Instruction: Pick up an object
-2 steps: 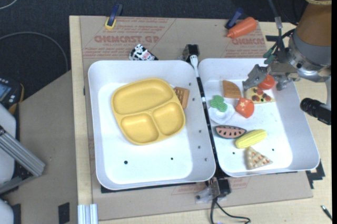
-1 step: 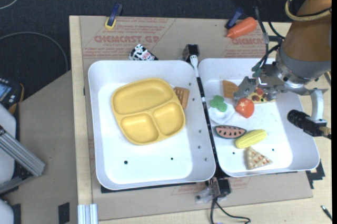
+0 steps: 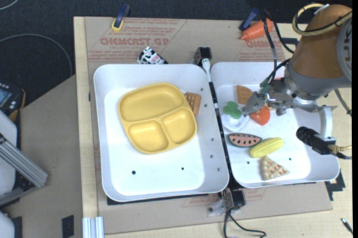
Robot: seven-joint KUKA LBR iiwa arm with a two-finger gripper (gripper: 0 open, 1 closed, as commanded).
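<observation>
The bench (image 3: 84,119) is a pale wooden board with red printed lettering across its far part. Two shallow white bins sit on it side by side, touching along their inner edges: the left bin (image 3: 112,175) and the right bin (image 3: 313,172). Beyond the left bin lies a small black-and-white object (image 3: 151,56), and a black clip (image 3: 202,55) sits at the far end of the seam. A blue and yellow clamp (image 3: 119,18) grips the far edge, and an orange piece (image 3: 254,31) lies near the far right corner

The grey arm (image 3: 321,58) with its orange band reaches in from the right, wrist bent down, claw (image 3: 258,105) low and pointing left.
</observation>
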